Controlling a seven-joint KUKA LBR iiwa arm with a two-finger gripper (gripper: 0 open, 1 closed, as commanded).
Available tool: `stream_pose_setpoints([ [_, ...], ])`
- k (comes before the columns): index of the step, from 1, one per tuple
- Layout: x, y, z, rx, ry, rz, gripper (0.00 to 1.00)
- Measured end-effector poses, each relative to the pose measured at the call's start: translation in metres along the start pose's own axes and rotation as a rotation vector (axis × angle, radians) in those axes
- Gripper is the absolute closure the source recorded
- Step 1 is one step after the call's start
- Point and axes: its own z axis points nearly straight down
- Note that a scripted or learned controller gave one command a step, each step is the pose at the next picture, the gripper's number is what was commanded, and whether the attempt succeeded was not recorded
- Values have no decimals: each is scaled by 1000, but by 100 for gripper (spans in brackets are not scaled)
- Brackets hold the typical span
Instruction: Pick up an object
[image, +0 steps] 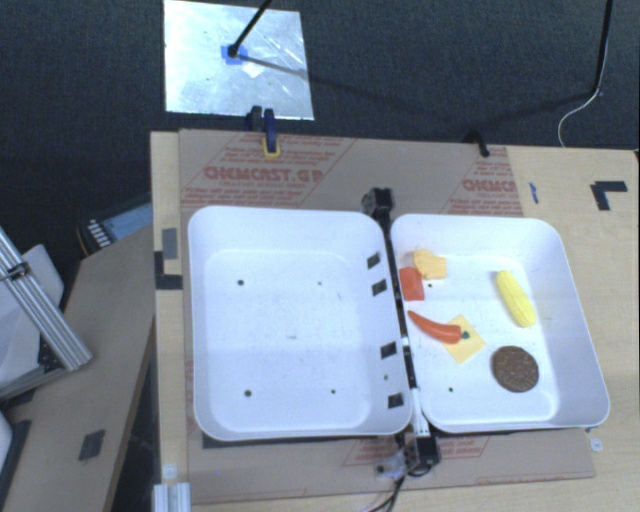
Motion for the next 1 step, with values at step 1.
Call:
stream_pose_setpoints([
  [1,0,0,0,0,0,0,0],
])
